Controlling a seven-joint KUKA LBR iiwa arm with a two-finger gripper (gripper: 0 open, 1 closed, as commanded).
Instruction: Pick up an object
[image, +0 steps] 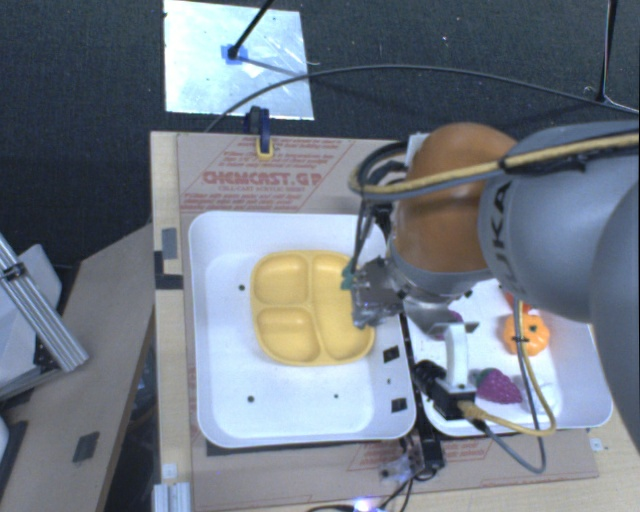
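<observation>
The arm (520, 200) reached in from the right and hung over the seam between the two bins, its orange band and grey body covering much of the right bin (585, 405). The gripper (362, 300) sat low at the right edge of the plate (300, 305), a yellow one with three compartments that lay flat in the upper middle of the left bin (215, 400). The gripper's tip overlapped the plate's right rim, about level with the divide between the upper right compartment and the lower one; whether it touched the rim could not be told from above. The wrist hid its end, so how it stood, and whether it had hold of anything, could not be told. Nothing showed lifted off the bin floor. In the right bin an orange toy (527, 335) lay near the arm's lower edge, and a purple toy (497, 385) lay just below and left of it, both well apart from the gripper. A yellow cable (510, 422) trailed across that bin's front edge.
</observation>
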